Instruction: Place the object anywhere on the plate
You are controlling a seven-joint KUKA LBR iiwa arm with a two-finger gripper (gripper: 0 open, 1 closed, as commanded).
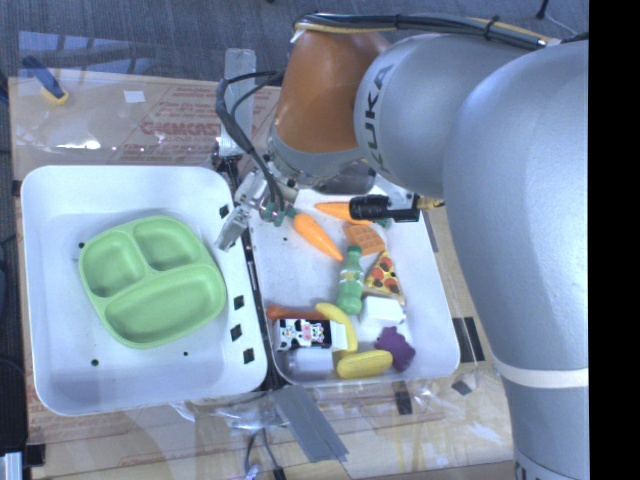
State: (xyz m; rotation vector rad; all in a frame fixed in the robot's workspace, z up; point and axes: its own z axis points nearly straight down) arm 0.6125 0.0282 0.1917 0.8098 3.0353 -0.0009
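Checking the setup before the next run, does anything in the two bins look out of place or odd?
Nothing looks spilled or damaged. The green plate lies flat but turned at an angle in the left bin. The toy food, including a carrot, is heaped loosely in the right bin, with the gripper above the divider.

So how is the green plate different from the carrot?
The green plate is big, flat and split into three compartments; the carrot is small, long and pointed. The plate is green, the carrot orange. The plate lies alone in the left bin; the carrot lies among other toys in the right bin.
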